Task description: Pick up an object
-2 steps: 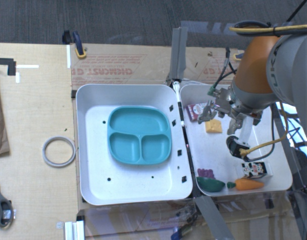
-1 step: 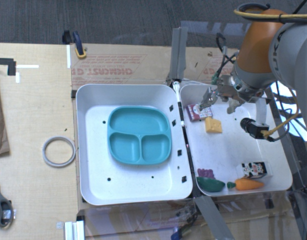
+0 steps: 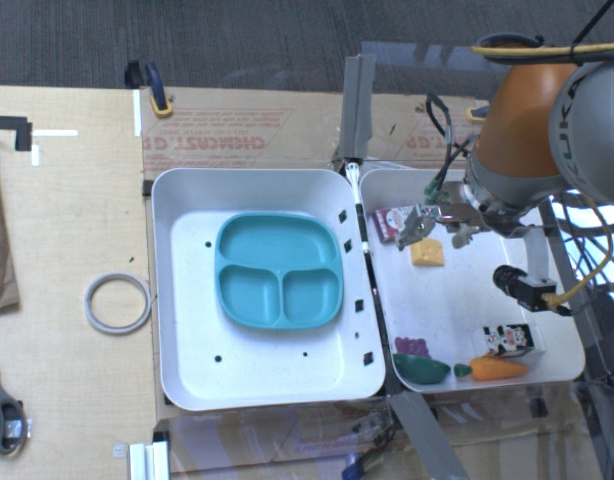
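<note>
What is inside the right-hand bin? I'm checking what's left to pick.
The right bin holds a yellow block, a pink packet, purple grapes, a green piece, a carrot and a small box. The arm covers its far right corner.

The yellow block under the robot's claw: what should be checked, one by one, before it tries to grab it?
1. Gripper above a target: ok, it hovers by the yellow block in the right bin.
2. Block between the fingers: not ok, it lies on the bin floor just below them.
3. Neighbours apart: cannot tell, the pink packet lies close.
4. Finger opening: cannot tell.
5. Carrot and green piece out of the way: ok, at the near edge.
</note>
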Action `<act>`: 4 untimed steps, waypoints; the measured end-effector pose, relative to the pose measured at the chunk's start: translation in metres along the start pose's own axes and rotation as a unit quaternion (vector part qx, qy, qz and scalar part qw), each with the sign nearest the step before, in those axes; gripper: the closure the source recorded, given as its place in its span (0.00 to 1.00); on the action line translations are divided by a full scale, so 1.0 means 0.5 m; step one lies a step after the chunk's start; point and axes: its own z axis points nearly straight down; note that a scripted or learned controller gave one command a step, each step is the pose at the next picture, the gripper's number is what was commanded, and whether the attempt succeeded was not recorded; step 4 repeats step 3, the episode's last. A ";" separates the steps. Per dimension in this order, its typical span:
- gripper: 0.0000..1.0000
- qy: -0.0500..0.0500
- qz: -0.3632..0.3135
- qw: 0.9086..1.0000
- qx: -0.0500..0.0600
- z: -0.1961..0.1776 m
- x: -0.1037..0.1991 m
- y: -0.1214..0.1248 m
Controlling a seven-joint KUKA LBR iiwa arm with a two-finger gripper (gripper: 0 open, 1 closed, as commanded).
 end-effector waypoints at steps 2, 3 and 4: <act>0.00 0.000 0.028 1.000 -0.001 0.200 -0.094 0.073; 1.00 0.000 0.028 1.000 -0.007 0.168 -0.095 0.081; 1.00 0.000 0.028 1.000 -0.007 0.168 -0.095 0.081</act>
